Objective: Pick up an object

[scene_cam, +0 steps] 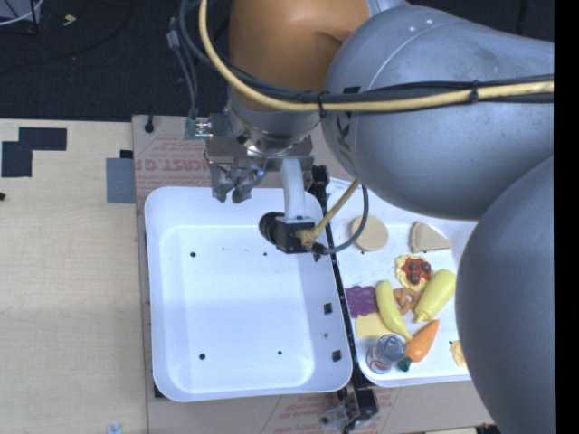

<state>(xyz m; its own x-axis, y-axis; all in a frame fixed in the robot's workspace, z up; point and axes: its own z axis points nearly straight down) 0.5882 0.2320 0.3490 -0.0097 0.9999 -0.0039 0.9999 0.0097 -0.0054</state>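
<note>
My gripper (pixel 233 188) hangs over the far edge of the left white bin (pixel 172 333), near its back wall, with nothing seen in it. The pickable objects lie in the right white bin (pixel 362 369): a yellow banana (pixel 391 307), a yellow pepper-like piece (pixel 435 294), an orange carrot (pixel 421 341), a small can (pixel 387 352), a purple piece (pixel 360 300), a round tan biscuit (pixel 371 235), a pale wedge (pixel 428 238) and a red-and-yellow piece (pixel 413 268). All of these sit well to the right of the gripper. The arm hides the right bin's far and right parts.
The big grey arm (pixel 434 107) covers the upper right of the view. A dark divider (pixel 336 287) runs between the two bins. To the left lies a bare wooden bench top (pixel 63 287) with dark patches (pixel 118 179).
</note>
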